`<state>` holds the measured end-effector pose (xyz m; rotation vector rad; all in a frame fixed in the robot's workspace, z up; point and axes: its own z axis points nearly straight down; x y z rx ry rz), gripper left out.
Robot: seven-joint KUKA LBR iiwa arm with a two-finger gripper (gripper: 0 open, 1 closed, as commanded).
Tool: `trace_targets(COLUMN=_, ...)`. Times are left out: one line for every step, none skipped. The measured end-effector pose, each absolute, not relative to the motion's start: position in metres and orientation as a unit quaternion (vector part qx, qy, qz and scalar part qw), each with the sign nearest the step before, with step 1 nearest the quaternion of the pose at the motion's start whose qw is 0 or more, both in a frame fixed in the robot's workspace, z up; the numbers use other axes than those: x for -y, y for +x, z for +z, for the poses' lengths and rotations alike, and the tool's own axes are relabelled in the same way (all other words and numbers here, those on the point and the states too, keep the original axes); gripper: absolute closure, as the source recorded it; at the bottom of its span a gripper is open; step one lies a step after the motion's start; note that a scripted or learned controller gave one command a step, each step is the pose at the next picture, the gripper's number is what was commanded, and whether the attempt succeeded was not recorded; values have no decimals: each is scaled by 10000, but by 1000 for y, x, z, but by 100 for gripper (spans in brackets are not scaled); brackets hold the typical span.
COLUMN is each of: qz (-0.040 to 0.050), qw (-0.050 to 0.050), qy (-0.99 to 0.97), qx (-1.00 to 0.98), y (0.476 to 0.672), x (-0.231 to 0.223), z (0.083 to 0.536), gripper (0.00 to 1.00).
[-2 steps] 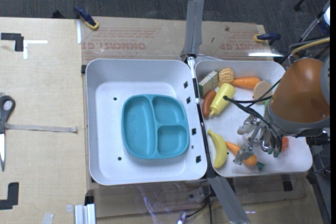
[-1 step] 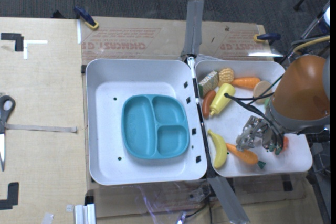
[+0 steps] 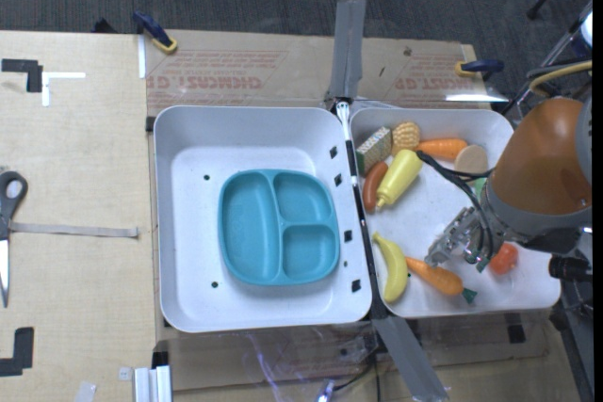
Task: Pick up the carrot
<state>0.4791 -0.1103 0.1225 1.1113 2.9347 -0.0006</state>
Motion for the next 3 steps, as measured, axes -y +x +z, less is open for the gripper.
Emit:
trace_targets(qz=-2, qw=17, qy=3543, qx=-9351, y=479, x=110, z=122, gripper=0)
trace_targets(qz=1, qw=0, qy=4248, qx=-9053, y=478, x=96, z=92, gripper=0)
trace_targets(qz=2, qw=19, qy=4239, qx=-9057, y=480, x=97, z=101, gripper=100)
